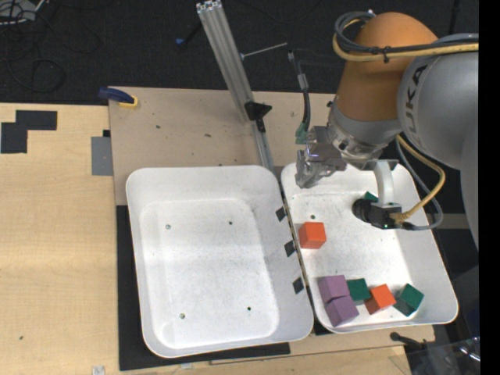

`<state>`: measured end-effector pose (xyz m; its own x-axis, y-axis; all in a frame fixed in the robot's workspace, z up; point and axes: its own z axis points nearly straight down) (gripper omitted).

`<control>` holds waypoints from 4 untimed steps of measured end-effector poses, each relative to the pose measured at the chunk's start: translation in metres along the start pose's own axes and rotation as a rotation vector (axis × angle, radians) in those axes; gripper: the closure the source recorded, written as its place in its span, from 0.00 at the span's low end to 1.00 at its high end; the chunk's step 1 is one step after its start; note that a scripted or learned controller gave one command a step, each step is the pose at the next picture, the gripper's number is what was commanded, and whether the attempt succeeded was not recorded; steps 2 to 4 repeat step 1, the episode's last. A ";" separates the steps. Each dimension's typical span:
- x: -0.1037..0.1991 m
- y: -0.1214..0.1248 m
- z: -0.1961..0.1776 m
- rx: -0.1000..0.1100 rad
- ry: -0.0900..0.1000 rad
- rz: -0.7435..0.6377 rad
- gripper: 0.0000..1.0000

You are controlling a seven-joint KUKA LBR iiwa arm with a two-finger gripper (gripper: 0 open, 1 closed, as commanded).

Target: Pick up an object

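Orange block [312, 234]: lies alone near the middle of the right bin [426, 260], apart from the rest, so the easiest pick. Cluster at that bin's near edge: two purple blocks [337, 299], green block [358, 290], small orange block [381, 298], green block [408, 298], crowded together, harder to single out. Claw [311, 169]: poised over the bin's far corner, carrying nothing; whether spread or closed cannot be told. Left bin [156, 190]: alongside on the worktop [55, 233].
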<state>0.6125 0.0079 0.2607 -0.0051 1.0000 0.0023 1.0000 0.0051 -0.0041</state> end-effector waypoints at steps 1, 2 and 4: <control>0.055 0.009 0.000 -0.002 0.000 0.001 1.00; 0.055 0.009 0.000 -0.002 0.000 0.001 1.00; 0.055 0.009 0.000 -0.002 0.000 0.001 1.00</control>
